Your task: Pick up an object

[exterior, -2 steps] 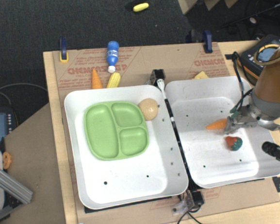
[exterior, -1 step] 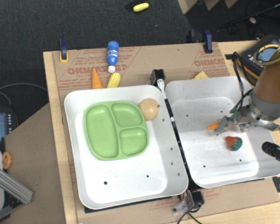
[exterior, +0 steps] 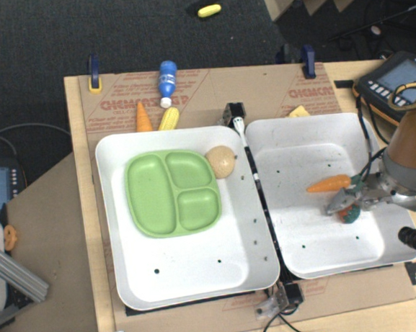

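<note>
In right bin point(exterior: 324, 256), gripper point(exterior: 344, 206) beside carrot point(exterior: 330, 183)

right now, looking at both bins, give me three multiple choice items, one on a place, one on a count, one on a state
1. Where does the carrot in the bins lie?
A. in the right bin
B. on the green tray
C. on the floor

2. How many compartments does the green tray have?
A. two
B. three
C. five

3. How does the tan ball sit relative to the green tray?
A. in the middle of a compartment
B. at the tray's upper right corner, in the left bin
C. under the tray

Answers:
1. A: the carrot rests on the white floor of the right bin, just left of the gripper.
2. B: one long compartment and two smaller ones show.
3. B: the ball sits against the tray's upper right corner, inside the left bin.
</note>
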`<state>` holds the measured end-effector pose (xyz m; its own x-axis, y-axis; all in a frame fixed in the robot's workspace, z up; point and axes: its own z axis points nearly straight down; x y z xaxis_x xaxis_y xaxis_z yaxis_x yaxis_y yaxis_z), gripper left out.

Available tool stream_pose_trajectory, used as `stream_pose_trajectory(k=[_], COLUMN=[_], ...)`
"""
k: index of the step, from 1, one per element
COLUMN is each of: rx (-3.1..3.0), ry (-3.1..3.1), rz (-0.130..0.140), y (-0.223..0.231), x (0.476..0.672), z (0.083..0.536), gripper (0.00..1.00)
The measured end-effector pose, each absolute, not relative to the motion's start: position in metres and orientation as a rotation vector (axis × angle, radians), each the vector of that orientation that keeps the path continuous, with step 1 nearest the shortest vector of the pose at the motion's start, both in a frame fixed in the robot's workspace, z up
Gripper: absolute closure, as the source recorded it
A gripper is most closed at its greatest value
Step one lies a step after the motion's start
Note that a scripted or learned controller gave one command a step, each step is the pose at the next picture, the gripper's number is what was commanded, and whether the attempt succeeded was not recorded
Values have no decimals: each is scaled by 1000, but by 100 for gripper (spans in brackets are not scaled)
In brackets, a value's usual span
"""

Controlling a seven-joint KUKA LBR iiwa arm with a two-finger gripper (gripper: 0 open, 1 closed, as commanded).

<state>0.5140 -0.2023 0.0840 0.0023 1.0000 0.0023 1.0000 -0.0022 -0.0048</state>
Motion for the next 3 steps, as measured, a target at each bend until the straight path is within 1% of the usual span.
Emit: stream_pose_trajectory(k=[1,2,3], rx=[-2223,-2214,-2215], ry=[-2220,-2235,-2236], rz=[-1,-6,-15], y=[-202,-121,-38], x=[516,585,574], z=[95,84,192], gripper=[100,100,100])
